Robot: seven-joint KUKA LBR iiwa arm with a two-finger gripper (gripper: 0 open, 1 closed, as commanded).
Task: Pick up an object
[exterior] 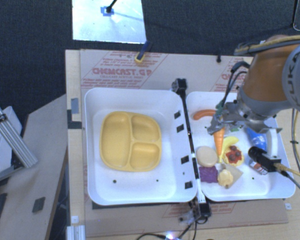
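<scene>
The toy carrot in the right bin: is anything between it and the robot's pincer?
Nothing visible does. The pincer sits right over the top end of the carrot. Neighbours crowd the carrot's lower part: a round bun on one side, a banana and a pizza slice on the other.

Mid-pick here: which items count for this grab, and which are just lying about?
In play: pincer over the right bin; toy carrot, sausage, bread roll, purple piece, pizza slice.

Lying about: yellow divided plate in the left bin, foil sheet.

yellow divided plate (130, 141) in left bin (92, 149) | silver sheet (108, 14) beyond bench
</scene>
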